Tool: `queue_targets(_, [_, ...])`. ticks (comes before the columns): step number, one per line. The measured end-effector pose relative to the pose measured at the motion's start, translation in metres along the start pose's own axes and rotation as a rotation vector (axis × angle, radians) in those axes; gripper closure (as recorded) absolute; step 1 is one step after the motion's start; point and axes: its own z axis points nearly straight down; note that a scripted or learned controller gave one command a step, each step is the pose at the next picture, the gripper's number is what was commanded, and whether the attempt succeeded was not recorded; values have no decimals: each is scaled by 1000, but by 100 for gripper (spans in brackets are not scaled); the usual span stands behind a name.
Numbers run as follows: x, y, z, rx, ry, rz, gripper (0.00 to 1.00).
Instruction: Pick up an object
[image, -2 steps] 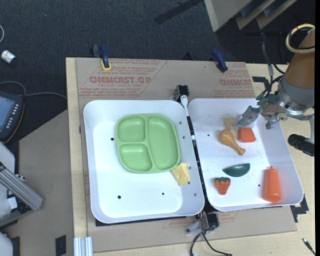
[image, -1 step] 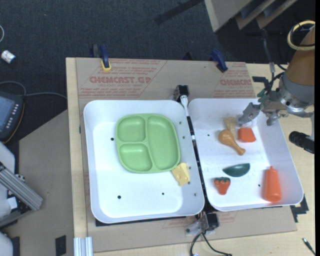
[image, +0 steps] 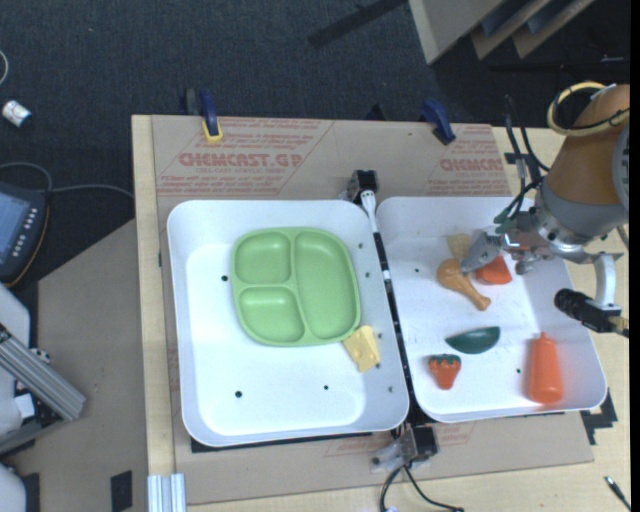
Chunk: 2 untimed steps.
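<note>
The fingers (image: 492, 252) hang low over the right bin (image: 590, 395), spread around a small red-orange piece (image: 494, 271) lying on the bin floor; whether they press on it cannot be told from this slant, so it counts as not yet gripped. Touching that piece on its left lies a tan drumstick (image: 464, 280); nearer the camera sit a dark green wedge (image: 473, 340), a red strawberry (image: 446, 370) and an orange bottle (image: 544, 369), all well apart. The left bin (image: 195, 395) holds a green divided plate (image: 297, 286) with a yellow chunk (image: 363, 348) at its corner. The likely risk: the drumstick crowds one finger, so closing may nudge both pieces, or the flat red piece may slip out.
</note>
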Motion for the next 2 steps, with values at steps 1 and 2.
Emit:
queue_targets(1, [0, 5, 42, -15, -1, -1, 0])
queue_targets(2, [-1, 4, 34, -17, -7, -1, 100])
